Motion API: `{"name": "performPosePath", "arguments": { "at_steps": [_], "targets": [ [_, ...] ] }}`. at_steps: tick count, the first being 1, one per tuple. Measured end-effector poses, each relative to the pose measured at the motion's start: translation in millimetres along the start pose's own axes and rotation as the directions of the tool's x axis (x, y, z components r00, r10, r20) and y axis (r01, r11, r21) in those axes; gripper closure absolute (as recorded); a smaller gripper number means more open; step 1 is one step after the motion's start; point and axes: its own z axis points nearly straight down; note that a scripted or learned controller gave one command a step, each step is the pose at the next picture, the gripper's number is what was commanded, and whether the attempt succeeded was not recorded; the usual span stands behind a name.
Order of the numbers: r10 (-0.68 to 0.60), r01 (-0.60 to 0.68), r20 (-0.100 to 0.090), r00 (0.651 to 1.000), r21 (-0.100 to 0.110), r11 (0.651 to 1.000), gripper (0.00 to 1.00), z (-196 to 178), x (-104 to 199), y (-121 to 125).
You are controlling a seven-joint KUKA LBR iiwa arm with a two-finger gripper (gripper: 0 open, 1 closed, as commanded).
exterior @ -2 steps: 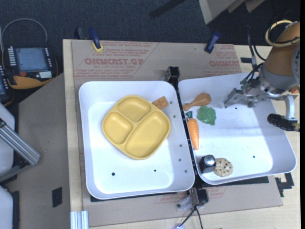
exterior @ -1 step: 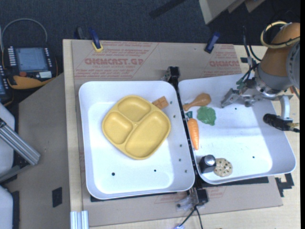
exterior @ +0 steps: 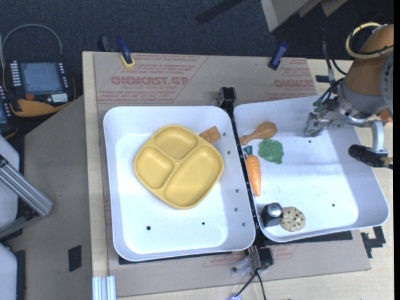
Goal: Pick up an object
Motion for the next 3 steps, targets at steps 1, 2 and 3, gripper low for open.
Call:
{"name": "performPosePath", "arguments": {
  "at_steps": [1,2,3],
  "targets": [
    [0.006,-0.006,0.001,1.0,0.017,1.0,1.0,-65,-4,5],
    [0.006,-0.006,0.0,1.0,0.018,1.0,1.0,-110,-2,6],
    [0.006,-0.006,0.0,1.0,0.019,1.0,1.0,-157,5,4]
  ]
}}
